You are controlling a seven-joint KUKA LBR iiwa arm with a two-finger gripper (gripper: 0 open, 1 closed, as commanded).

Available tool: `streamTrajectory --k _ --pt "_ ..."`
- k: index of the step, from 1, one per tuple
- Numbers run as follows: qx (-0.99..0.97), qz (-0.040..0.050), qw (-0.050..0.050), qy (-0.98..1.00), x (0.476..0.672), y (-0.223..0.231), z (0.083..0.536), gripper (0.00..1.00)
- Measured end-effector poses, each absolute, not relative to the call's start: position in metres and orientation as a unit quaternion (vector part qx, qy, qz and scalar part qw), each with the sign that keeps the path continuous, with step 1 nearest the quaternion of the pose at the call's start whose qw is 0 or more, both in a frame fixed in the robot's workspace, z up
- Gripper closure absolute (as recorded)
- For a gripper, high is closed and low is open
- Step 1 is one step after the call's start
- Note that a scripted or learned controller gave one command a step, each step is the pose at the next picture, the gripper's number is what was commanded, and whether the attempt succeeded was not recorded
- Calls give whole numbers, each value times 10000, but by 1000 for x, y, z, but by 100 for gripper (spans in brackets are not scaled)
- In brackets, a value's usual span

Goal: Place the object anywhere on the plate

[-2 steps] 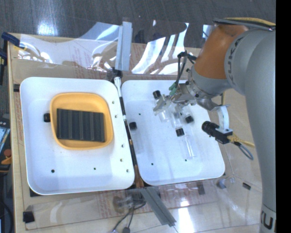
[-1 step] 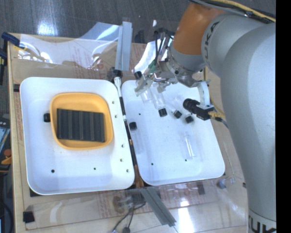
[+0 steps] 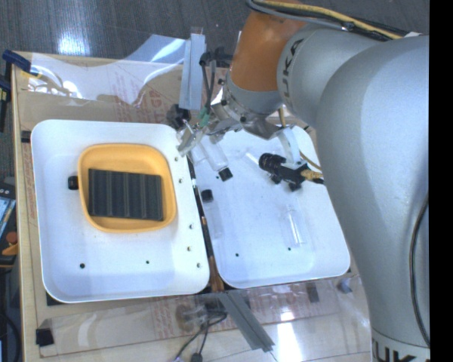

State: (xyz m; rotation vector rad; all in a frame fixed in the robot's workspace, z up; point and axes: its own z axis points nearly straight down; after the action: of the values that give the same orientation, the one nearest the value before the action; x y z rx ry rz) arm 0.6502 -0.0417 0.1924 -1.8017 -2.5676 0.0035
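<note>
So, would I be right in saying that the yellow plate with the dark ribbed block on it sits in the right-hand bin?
Not quite. The camera view shows the yellow plate, with the dark ribbed block on it, sitting in the left-hand bin, not the right-hand one.

Two bins side by side on counter (image 3: 98, 326). In left bin (image 3: 53, 270): plate (image 3: 124, 159) at centre, ridged block (image 3: 128, 193) on plate, small piece (image 3: 73, 182) just beside plate's left rim. In right bin (image 3: 321, 266): upper cube (image 3: 225, 174) left of centre, lower cube (image 3: 206, 195) near left wall. Over right bin's upper-left corner: claw (image 3: 200, 140).
</note>
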Motion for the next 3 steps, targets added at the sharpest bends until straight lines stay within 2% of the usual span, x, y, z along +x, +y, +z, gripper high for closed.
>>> streamTrajectory --k 1,2,3 --pt "-4824 14 25 -8759 631 -14 191 100" --pt "-4827 13 22 -8758 631 -14 191 0" --pt "-4857 -3 -1 -8741 643 -52 199 0"
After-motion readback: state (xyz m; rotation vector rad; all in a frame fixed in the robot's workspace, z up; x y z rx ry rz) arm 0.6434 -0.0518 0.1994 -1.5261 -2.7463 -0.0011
